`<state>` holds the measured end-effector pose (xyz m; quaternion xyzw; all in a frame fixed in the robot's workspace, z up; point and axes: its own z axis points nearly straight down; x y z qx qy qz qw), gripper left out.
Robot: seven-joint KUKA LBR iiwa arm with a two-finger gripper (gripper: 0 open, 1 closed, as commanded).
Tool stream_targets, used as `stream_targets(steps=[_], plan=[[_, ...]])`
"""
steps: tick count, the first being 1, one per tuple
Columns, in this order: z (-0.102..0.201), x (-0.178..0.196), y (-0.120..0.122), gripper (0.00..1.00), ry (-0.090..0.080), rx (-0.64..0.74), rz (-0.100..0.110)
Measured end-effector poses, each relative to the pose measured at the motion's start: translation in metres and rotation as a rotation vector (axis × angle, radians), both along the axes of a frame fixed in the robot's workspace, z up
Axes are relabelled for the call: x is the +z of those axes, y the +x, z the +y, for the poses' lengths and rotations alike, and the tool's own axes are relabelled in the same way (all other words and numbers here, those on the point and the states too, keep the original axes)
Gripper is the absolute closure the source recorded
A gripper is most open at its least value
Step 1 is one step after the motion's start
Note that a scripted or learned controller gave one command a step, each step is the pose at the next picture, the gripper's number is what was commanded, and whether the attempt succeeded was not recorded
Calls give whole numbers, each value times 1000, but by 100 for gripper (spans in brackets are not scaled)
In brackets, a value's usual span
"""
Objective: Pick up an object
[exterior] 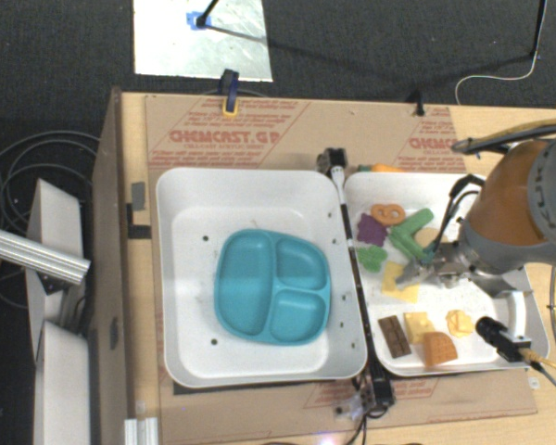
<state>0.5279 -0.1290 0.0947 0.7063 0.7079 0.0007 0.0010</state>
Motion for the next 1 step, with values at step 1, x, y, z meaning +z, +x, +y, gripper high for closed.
stream_targets(steps=[1], plan=[[-20, -9, 82, 0, -3, 4, -6]])
